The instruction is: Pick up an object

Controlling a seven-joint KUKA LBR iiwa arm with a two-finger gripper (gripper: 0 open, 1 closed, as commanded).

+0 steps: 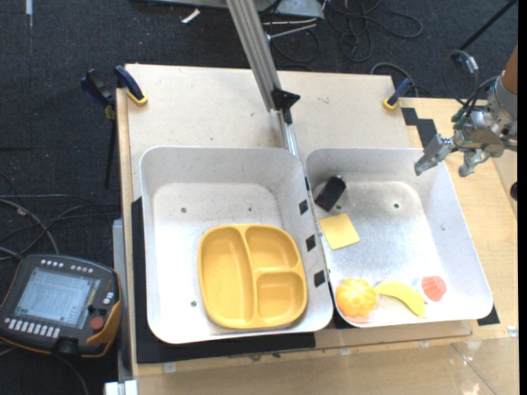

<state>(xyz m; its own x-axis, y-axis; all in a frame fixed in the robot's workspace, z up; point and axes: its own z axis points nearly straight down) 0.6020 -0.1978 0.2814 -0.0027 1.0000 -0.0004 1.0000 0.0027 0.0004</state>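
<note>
— Dark carpet [58, 48] all round, strewn with black cables; pale wooden bench [214, 97] at centre, clamped at 11 and 1 o'clock. On it?

— Two shallow white bins side by side. Left bin [165, 179]: holds a yellow divided tray [251, 276], three compartments, lying flat toward 5 o'clock of the bin floor.

— And the right bin [461, 245]?

— Holds five things. Black block [330, 192] at 10 o'clock, tilted; yellow square card [339, 231] just beside it toward 6 o'clock, apart. Along the 6 o'clock rim: orange fruit [356, 297], touching a yellow banana [403, 297], then a red strawberry-like piece [433, 286] just beside the banana's far tip.

— Gripper?

— Gripper [449, 156] hanging at 2 o'clock of the frame, over the right bin's 2 o'clock rim, fingers spread apart, nothing between them. Well apart from every object.

— Elsewhere?

— Grey metal pole [255, 52] slanting down from 12 o'clock to the seam between bins. Teach pendant [58, 304] on the floor at 8 o'clock.
</note>
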